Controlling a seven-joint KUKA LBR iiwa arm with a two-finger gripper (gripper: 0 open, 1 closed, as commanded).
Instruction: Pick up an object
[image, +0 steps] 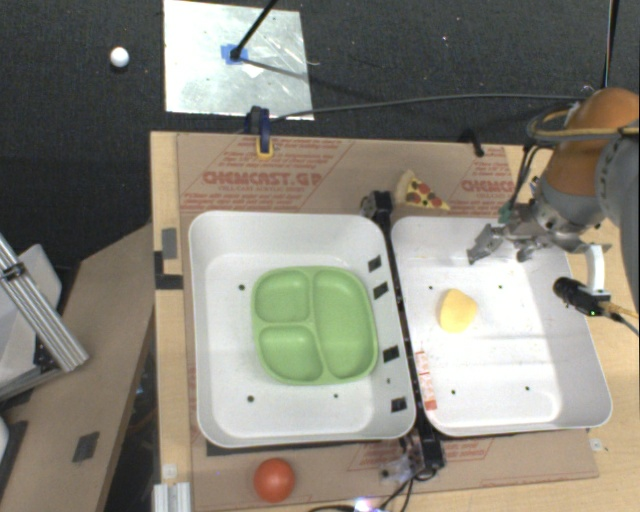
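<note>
The end effector hangs over the far part of the right bin; whether it is spread or pressed together cannot be told. Nearest it, the yellow object lies nearer the camera and left, apart from it. Farther left, the left bin holds a green tray.

arm's reaching in over the right bin's far corner, gripper hanging there with fingers spread, nothing between them
</note>
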